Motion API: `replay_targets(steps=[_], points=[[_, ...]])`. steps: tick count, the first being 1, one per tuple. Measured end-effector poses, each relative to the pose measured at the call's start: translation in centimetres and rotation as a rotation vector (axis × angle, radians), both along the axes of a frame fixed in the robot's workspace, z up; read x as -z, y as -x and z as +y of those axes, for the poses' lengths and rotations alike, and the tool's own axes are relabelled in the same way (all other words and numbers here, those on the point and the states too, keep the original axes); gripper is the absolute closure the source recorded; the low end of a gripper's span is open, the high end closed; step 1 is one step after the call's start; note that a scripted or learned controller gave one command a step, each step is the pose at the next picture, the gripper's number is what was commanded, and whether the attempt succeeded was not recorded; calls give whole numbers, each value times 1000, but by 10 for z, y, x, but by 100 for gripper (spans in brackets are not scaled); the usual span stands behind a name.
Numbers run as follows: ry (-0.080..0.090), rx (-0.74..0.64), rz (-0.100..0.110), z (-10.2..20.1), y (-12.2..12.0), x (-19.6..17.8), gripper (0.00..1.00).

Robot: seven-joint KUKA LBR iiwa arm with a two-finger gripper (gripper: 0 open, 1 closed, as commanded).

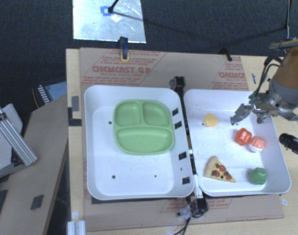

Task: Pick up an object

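We see the gripper [250,114] hanging over the right bin [282,156] with its fingers spread apart and nothing between them

In the right bin we count five small objects: a yellow piece [211,120] near the middle of the bin, just left of the gripper's fingertips but apart from them; an orange-red piece [242,136] below the gripper with a pink and white piece [257,143] touching its right side; a pizza slice toy [218,170] near the front edge on the left; and a green round piece [257,176] in the front right corner. In the left bin [97,146] we see a green divided plate [143,127] lying flat with three compartments. Both bins rest on a cardboard sheet [139,65] covering the bench
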State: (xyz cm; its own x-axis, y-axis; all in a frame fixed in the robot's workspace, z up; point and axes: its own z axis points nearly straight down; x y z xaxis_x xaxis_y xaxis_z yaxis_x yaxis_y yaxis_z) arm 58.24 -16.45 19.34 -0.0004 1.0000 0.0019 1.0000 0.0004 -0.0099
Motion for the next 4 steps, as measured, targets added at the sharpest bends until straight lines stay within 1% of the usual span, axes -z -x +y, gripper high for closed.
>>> replay_targets(steps=[1, 2, 3, 4], points=[[2, -2, -11, 0, -3, -6, 0], [2, -1, -8, 1, -2, 35, 0], [1, -1, -8, 6, 0, 97, 0], [2, -1, -11, 6, -1, 109, 0]])
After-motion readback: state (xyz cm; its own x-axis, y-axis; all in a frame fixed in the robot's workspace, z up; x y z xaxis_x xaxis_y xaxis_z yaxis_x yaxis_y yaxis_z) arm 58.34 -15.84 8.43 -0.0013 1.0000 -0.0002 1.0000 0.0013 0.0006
